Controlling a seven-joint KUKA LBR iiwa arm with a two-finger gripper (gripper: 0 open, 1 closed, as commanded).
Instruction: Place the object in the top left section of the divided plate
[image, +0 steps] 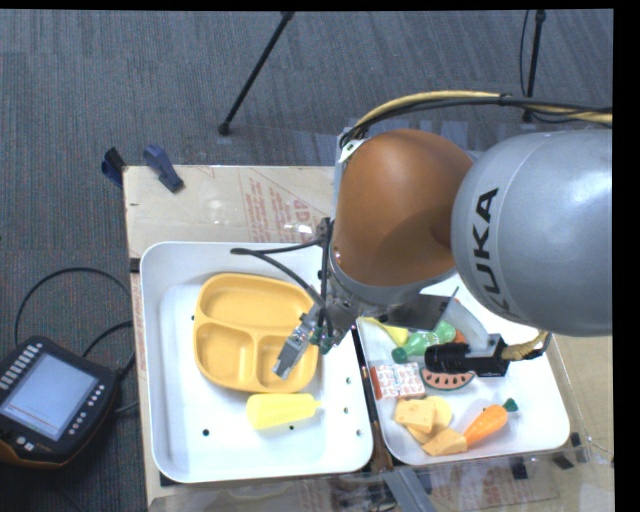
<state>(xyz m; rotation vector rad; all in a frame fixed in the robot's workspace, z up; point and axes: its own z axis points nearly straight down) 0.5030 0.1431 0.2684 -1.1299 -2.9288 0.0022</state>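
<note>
**Gripper low over the plate's right side, target section lies up and to the left**

I see the gripper (293, 352) hanging at the right-hand compartment of the yellow divided plate (232, 300), which sits in the left bin (170, 420). A small grey-green object (291, 356) appears at the fingertips, slanted with its long axis running from lower left to upper right. I cannot tell whether the fingers are clamped on it or merely resting beside it; the view is too small and the wrist hides much.

The relation that matters: the top left section of the plate lies up and to the left of the tool, across the plate's inner ridges, towards the left bin's far-left corner. In my judgement the coming move calls for a short shift that way.

A yellow block (281, 410) lies just below the plate, near the left bin's front edge, apart from the gripper. Toy foods sit in the right bin (545, 420), among them a carrot (484, 424).
</note>
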